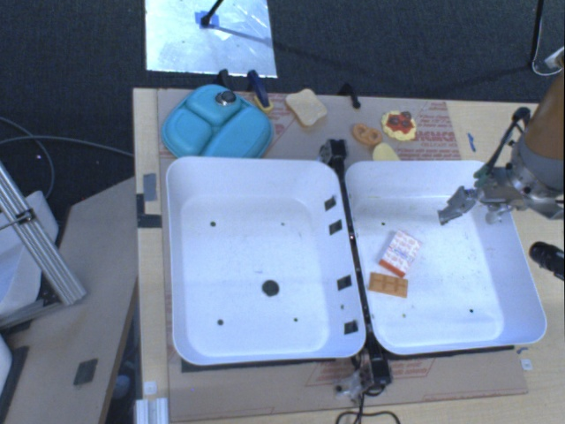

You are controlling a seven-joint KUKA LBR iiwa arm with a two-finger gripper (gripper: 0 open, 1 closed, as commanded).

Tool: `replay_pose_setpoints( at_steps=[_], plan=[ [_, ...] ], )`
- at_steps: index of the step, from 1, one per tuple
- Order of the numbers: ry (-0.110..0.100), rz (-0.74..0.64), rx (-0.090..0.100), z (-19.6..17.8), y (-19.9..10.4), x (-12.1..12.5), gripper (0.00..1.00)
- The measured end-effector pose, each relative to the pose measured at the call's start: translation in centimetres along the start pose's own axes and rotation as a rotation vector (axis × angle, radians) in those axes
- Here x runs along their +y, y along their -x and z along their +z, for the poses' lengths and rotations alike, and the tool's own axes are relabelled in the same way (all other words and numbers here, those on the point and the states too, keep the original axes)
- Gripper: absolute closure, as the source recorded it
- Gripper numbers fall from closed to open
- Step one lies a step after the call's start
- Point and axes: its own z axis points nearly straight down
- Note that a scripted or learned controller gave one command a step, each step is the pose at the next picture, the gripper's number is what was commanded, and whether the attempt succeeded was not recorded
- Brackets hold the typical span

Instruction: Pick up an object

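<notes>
Two white bins sit side by side on the table (150, 237). Left bin (256, 254) has a small dark round piece (270, 287) on its floor, toward the front. Right bin (441, 263) holds two pickable objects near its left side: a red-and-white packet (400, 253), tilted, and just in front of it a flat orange waffle-like piece (388, 284). The two look close together, possibly touching at a corner; can't confirm.

Arm comes in from the right, claw (461, 205) over the back part of the right bin. It sits apart from the packet, toward the back right of it. Nothing visible between the fingers. Whether the claw is spread or pressed together: cannot tell at this angle.

Behind the bins on the table: a blue compartment tray (216, 124) at left, a toast-shaped piece (306, 107), an orange pretzel-like item (366, 133), a small round yellow item with red topping (399, 124), and a pale yellow piece (385, 153) at the right bin's back rim. A reflective square sheet (209, 25) lies on the dark floor beyond the table.
</notes>
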Motion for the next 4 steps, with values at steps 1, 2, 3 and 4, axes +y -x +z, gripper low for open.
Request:
replay_pose_setpoints(
  at_steps=[1,2,3,4],
  plan=[
    [0.004,-0.003,-0.001,-1.1,0.0,0.1,1.00],
    [-0.008,0.004,0.003,3.3,-1.2,-7.4,1.00],
    [-0.001,-0.001,0.001,6.5,-1.1,-5.3,1.00],
    [0.005,-0.008,0.002,1.9,-8.4,-5.2,1.00]
  ],
)
